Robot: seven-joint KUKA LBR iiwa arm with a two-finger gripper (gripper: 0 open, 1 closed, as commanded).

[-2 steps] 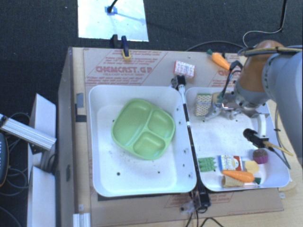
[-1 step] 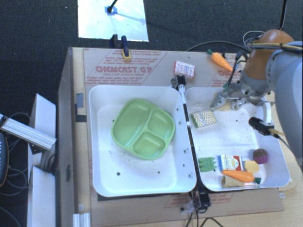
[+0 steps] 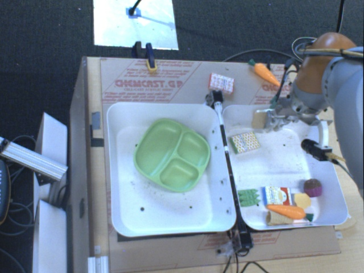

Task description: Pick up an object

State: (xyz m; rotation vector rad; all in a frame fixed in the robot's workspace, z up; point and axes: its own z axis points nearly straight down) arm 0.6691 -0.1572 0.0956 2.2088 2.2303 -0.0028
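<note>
Two-finger gripper [image 3: 277, 120] low at upper right, beside a small tan block [image 3: 260, 119]. Grip state impossible to tell. Speckled card [image 3: 245, 143] just below.

A green divided plate [image 3: 172, 154] lies in the middle of the left white bin [image 3: 126, 209], left of frame centre, and a black strip [image 3: 224, 147] runs down the seam between that bin and its neighbour. On the brown worktop [image 3: 165, 83] behind the bins, a small red-and-white packet [image 3: 221, 83] sits at upper centre, a carrot [image 3: 265, 73] lies further right near the back edge, and a clamp with a yellow tip [image 3: 149, 57] stands at the upper left, just below a pale sheet on the dark floor [image 3: 134, 15].
</note>
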